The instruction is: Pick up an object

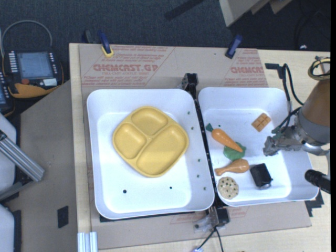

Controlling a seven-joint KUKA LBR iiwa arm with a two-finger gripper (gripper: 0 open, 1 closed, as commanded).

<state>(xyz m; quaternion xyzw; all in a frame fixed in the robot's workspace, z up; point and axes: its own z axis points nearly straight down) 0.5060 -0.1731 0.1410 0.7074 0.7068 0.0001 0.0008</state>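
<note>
The gripper [270, 145] is seen over the right bin [247, 100]; whether its claw is apart cannot be told. Just below it lies a black block [261, 175]. A descent could be misaligned, nudging the block aside.

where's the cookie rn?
In the camera view the cookie lies in the right bin, at its near-left corner, just below the drumstick and left of the black block.
</note>
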